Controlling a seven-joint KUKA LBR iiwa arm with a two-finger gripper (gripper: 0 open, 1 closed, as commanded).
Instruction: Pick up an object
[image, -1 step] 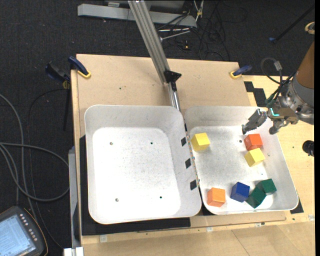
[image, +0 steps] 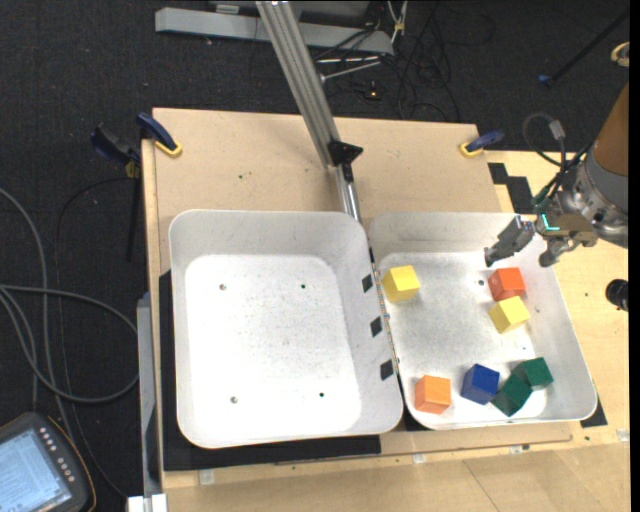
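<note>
Hovering at the far right of the right bin (image: 570, 330), the gripper (image: 528, 246) has its jaws spread and empty, with the orange block (image: 507, 282) lying just below them, touching a yellow block (image: 510, 314).

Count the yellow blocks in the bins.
2, both in the right bin: one yellow block near its left wall, another near the right side, just below an orange block. None looks hidden.
</note>
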